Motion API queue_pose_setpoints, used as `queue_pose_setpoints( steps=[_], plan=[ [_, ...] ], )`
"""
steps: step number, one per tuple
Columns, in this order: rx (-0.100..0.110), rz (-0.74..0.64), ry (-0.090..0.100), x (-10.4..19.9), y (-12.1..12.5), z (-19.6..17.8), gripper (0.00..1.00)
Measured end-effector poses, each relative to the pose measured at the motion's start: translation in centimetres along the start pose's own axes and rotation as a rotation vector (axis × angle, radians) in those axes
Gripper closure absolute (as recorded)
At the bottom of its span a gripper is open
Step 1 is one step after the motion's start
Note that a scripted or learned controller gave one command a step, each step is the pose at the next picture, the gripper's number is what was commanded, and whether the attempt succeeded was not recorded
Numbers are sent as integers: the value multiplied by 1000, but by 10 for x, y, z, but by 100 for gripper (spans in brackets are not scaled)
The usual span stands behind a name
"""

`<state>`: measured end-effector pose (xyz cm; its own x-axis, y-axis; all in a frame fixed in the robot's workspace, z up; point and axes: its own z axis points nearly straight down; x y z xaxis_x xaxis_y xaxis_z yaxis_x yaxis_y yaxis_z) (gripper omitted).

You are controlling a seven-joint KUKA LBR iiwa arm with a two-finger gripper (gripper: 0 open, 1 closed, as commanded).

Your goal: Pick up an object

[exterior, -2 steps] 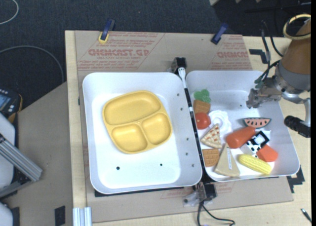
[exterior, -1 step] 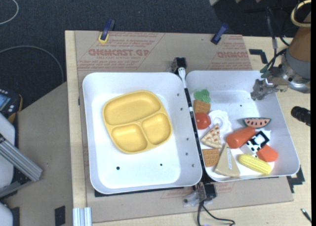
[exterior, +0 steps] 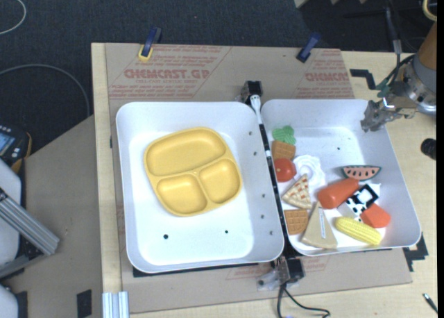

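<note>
The gripper hangs over the right bin's far right rim; I cannot tell its state. Toy foods crowd the near half, well apart.

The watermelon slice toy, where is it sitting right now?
The watermelon slice lies in the right bin, toward its right side, just above the orange carrot-like piece and the black-and-white block.

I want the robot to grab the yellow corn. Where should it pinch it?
Probably across the middle of the corn, coming straight down. It lies flat and long by the right bin's front wall, so fingers fit its narrow width best. The orange piece crowds its far side.
</note>
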<state>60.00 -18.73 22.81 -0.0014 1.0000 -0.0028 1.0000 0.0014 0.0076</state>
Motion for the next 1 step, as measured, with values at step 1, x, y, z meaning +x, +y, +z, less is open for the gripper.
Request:
queue_pose_setpoints(
  steps=[1],
  plan=[
    [9,-2,5,43,-23,-5,100]
  ],
)
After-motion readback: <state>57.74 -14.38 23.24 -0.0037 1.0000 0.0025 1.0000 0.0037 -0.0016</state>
